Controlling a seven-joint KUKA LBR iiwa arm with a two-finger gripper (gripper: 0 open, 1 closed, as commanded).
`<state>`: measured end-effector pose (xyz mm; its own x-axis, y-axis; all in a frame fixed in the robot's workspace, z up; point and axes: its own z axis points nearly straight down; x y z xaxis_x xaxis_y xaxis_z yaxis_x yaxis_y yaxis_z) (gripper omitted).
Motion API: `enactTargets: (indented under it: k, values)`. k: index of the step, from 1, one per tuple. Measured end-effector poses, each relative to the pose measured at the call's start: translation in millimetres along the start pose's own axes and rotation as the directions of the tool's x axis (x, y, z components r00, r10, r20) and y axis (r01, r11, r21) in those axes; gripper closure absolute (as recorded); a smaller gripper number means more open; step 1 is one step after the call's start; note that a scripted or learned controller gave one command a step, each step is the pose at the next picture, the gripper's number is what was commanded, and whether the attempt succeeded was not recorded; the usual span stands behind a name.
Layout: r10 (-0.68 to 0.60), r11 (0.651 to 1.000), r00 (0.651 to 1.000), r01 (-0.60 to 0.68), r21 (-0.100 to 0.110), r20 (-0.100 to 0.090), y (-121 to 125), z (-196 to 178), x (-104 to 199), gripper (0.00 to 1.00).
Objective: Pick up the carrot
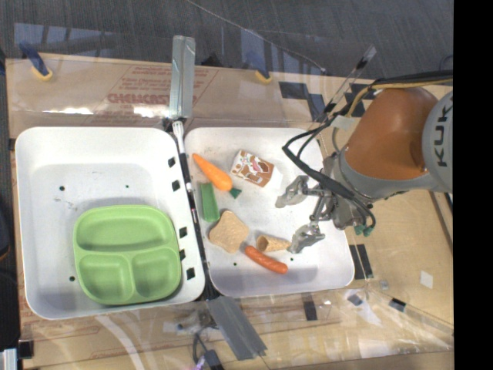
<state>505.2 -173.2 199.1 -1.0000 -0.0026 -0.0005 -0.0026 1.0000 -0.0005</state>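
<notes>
1. Carrot (212, 172) reads to me as a slim orange taper with a small green stub at its lower right end, lying at a slant in the far left part of the right bin (339, 241), close to the wall shared with the left bin (38, 206)
2. Just right of it I see a small carton (252, 168) with a red and white printed face; its lettering is too small for me to read
3. "KU" shows in dark letters on the grey arm (439, 145) at the right edge, and faint reddish print on the clear sheet (139, 87) beyond the bins is not legible
4. My gripper (300, 216) hangs over the right half of the right bin with its fingers (290, 193) spread apart and nothing between them, well apart from the carrot
5. Nearer me lie a tan bread slice (228, 232), a green strip (209, 202) and an orange sausage shape (266, 260), and a green divided plate (123, 253) sits in the left bin
</notes>
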Motion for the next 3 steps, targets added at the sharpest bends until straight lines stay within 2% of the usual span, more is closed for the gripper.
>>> enactTargets:
  k: [1, 2, 3]
  values:
    - [0.420, 0.908, 0.908, -0.420, 0.000, 0.005, -34, 105, -40, 0.00]
    - [0.618, 0.787, 0.787, -0.618, -0.002, 0.001, 30, 106, -72, 0.00]
    - [0.653, 0.757, 0.757, -0.653, 0.001, -0.003, 72, 108, -138, 0.00]
